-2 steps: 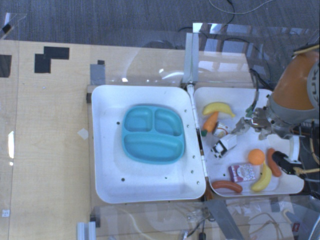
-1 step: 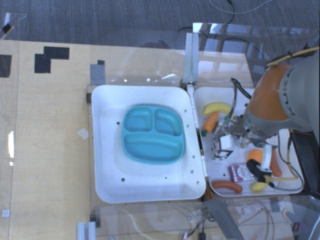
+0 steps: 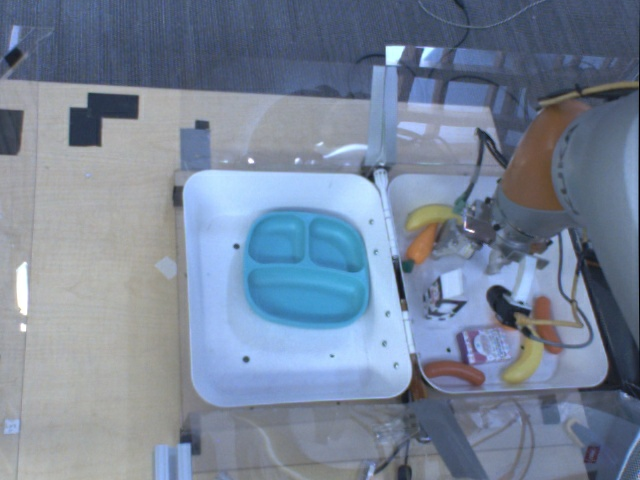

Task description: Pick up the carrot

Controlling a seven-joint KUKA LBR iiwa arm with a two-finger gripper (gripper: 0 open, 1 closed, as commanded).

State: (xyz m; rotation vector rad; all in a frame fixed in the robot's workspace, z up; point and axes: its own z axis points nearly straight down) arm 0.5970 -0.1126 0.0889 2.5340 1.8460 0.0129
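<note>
Hovering over the right bin (image 3: 600,368), the pincer (image 3: 462,236) sits just beside the carrot (image 3: 424,243) under the banana (image 3: 430,215), probably lining up; can't tell how open it is.

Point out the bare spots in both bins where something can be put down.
Left bin: white floor rings the blue tray, widest along its left and near sides. Right bin: crowded by carrot, bananas, sausage and gripper; a small patch left of the red packet.

Bright, even overhead light with soft shadows, glare on the clear panels (image 3: 300,148), slightly soft focus.
</note>
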